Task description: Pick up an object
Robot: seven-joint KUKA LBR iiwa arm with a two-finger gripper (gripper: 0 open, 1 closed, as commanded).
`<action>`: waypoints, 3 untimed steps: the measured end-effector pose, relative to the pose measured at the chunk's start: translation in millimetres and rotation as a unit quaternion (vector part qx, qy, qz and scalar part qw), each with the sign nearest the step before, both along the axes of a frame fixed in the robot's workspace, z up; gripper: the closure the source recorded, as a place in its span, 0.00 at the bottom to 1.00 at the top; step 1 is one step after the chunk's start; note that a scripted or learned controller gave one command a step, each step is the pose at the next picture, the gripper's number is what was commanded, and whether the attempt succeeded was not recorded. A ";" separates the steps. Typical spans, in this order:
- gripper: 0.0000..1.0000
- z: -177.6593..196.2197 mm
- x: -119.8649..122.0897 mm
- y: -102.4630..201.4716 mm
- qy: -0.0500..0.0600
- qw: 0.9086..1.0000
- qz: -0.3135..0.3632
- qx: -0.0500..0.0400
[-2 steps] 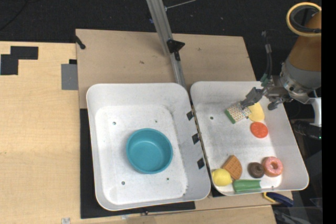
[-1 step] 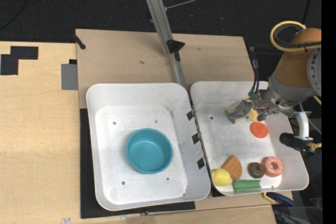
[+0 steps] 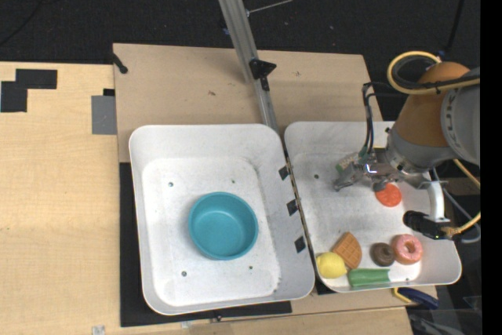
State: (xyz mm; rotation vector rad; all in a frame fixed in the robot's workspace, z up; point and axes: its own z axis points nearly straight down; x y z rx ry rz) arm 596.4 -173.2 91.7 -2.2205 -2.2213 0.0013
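My gripper (image 3: pixel 343 176) hangs low over the right bin (image 3: pixel 321 145), near its middle, pointing left. Its two fingers stand apart, open, with nothing between them. Just behind the gripper, to its right, lies a red-orange round piece (image 3: pixel 388 195). Along the bin's front edge lie a yellow lemon (image 3: pixel 331 265), an orange wafer-like piece (image 3: pixel 349 249), a green stick (image 3: pixel 369 277), a brown ring (image 3: pixel 383 253) and a pink donut (image 3: pixel 408 249).
The left bin (image 3: pixel 157 161) holds a teal bowl (image 3: pixel 223 225). A metal rail (image 3: pixel 239 20) slants down from the top to the gap between the bins. Black clips (image 3: pixel 292 206) sit along the divider. The arm's cables (image 3: pixel 369 114) hang over the right bin's far side.
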 end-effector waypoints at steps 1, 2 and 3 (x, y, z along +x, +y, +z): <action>1.00 10.4 0.0 -0.5 0.000 1.000 0.000 0.000; 1.00 54.1 6.6 -0.5 -0.002 1.000 0.000 0.000; 1.00 107.4 0.3 6.4 -0.003 1.000 0.000 0.000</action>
